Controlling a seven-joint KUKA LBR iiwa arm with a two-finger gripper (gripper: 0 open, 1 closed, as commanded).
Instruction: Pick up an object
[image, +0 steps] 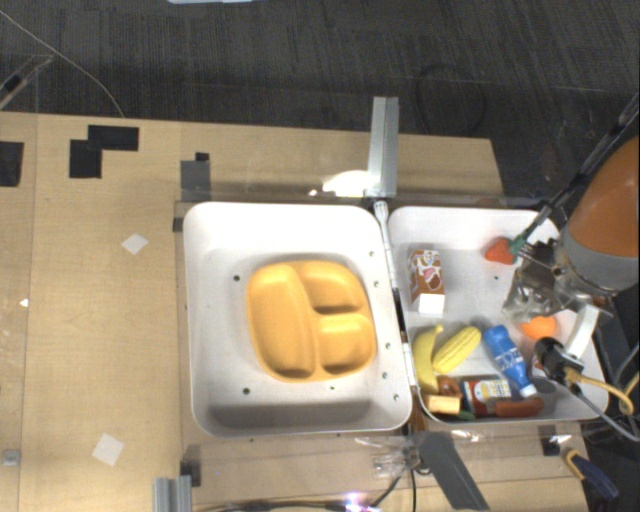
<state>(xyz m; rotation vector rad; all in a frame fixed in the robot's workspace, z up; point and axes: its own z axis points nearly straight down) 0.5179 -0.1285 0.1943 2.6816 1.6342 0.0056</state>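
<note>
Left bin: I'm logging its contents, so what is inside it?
The left bin holds one yellow divided tray, lying flat near its middle. Whatever lies beneath the tray is covered and cannot be seen.

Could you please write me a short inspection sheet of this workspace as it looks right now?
Surface: wooden bench bearing two white bins; left bin, right bin.
Job's things: right bin holds a small carton, banana, corn cob, blue bottle, red piece, orange piece and a dark packet.
Clutter: yellow divided tray in the left bin; black marks and pale squares on the bench.
Claw: claw over the right bin's right side; finger state unclear; nothing seen held.
Cables: yellow cable at the bin's right edge; thin wires on the floor.
Surroundings: dark carpet; metal post between the bins.
</note>
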